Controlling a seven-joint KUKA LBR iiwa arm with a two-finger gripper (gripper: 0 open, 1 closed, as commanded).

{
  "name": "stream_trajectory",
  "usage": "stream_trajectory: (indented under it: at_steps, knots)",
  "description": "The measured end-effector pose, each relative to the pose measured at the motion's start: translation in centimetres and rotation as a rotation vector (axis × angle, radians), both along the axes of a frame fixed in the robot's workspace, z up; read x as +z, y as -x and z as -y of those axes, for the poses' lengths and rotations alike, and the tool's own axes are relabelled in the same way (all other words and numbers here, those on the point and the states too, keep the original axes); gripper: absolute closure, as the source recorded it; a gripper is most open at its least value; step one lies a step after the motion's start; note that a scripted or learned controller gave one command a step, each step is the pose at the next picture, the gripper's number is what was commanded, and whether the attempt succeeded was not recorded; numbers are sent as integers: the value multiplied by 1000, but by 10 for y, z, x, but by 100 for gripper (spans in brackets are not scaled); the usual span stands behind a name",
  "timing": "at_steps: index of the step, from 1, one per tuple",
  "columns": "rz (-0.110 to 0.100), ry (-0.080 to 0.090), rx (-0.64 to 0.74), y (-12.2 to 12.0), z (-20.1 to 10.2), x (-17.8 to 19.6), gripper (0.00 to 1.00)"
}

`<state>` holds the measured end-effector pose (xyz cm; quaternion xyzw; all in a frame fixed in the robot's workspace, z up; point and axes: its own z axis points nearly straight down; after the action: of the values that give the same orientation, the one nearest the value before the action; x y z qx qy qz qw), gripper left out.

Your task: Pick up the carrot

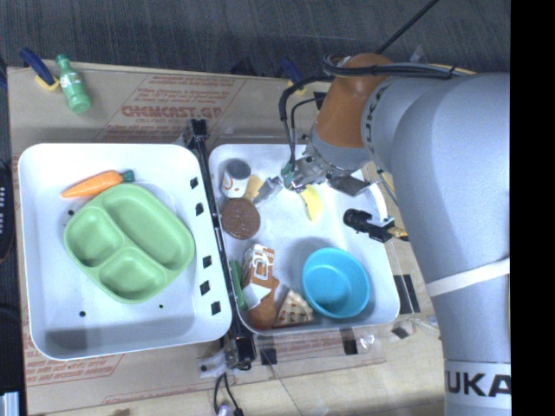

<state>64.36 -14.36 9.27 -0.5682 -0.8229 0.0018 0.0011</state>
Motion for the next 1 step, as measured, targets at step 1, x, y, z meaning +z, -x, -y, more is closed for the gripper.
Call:
stream_trajectory:
  at_steps: [1]
  knots:
    - [-26, 19, -313, -7, -28, -1, 0]
